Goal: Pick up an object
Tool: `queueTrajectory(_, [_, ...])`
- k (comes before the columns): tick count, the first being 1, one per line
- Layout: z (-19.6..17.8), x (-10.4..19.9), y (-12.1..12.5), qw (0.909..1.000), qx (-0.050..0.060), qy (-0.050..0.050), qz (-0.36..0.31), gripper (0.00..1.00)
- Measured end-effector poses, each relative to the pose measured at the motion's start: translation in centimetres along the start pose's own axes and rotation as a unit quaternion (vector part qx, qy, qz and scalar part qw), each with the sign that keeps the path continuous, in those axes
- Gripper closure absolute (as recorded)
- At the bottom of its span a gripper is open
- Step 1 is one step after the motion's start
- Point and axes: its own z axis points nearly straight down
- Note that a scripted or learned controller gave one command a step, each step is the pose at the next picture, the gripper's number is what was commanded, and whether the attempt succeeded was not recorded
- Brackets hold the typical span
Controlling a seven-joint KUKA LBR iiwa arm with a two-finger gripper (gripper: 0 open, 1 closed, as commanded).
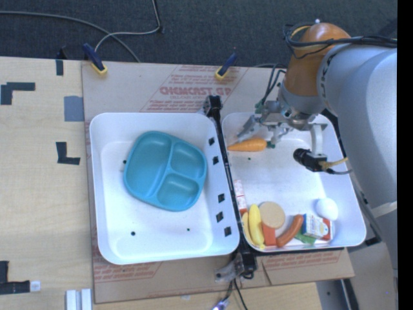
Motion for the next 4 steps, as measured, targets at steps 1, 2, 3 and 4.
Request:
queueTrajectory(1, [2.15, 0.28, 0.4, 1.0, -0.007, -0.002, -0.001, 0.0])
queueTrajectory(2, [2.84, 0.32, 0.6, 0.9999, -0.011, -0.004, 0.0, 0.0])
queueTrajectory(3, [2.97, -0.37, 0.55, 1.0, -0.009, -0.001, -0.001, 0.0])
queueTrajectory(4, [2.88, 0.49, 0.58, 0.9999, -0.011, -0.004, 0.0, 0.0])
